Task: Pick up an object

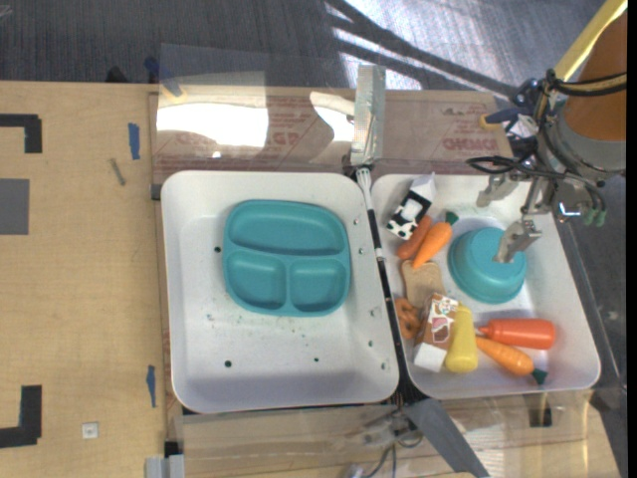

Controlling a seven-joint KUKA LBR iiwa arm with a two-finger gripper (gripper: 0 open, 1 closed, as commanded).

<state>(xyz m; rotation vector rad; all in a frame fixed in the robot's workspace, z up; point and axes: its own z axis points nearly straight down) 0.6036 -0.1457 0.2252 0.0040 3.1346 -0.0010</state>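
Observation:
My gripper hangs over the back of the right bin, just above the far rim of a teal bowl. Its fingers stand open, one fingertip close to the bowl's rim, with nothing between them. Left of the bowl lie two small carrots and a black-and-white cow-patterned block. In front of the bowl are a yellow bottle, a red-orange sausage-like piece, a carrot, a brown slice and a small printed box.
The left bin holds a teal divided plate. A ridge where the two bins meet runs between them. A clear panel and a taped metal post stand behind the bins. Brown bench lies to the left.

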